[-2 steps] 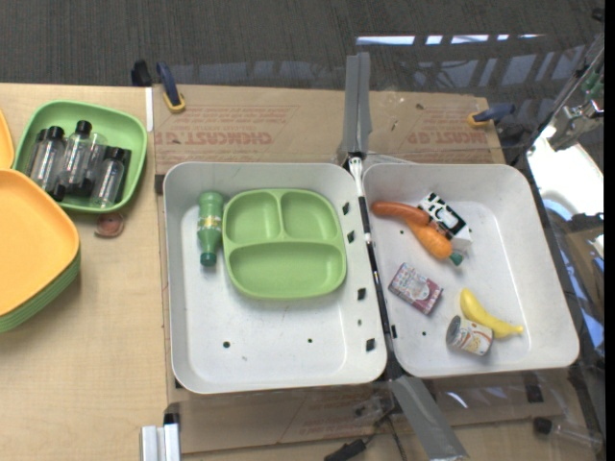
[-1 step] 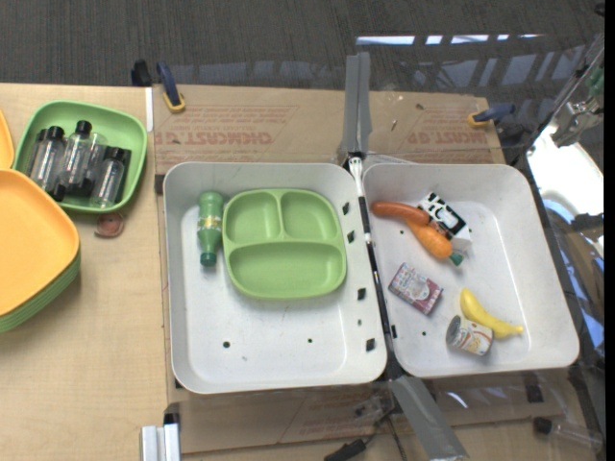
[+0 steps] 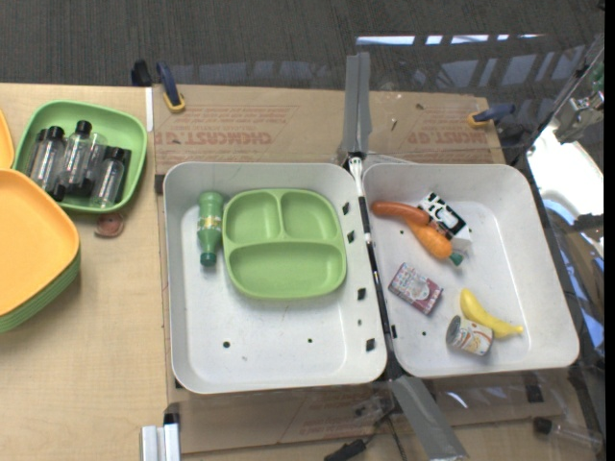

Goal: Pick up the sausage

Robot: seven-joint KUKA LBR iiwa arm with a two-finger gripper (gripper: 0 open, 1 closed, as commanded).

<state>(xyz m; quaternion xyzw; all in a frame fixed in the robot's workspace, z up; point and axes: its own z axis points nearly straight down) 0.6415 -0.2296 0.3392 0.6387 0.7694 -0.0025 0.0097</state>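
Note:
The sausage (image 3: 393,210) is a slim red-orange piece lying in the far left part of the right bin (image 3: 538,257), close to the divider between the bins. Its right end touches an orange carrot (image 3: 434,241) that slants toward the bin's middle. Nothing covers the sausage.
The right bin also holds a black-and-white block (image 3: 445,215) behind the carrot, a pink box (image 3: 415,288), a banana (image 3: 490,317) and a small can (image 3: 469,336). In the left bin (image 3: 279,353) lie a green divided plate (image 3: 283,241) and a green bottle (image 3: 209,227). Orange plates (image 3: 29,248) and a green tray of bottles (image 3: 82,157) sit at the far left.

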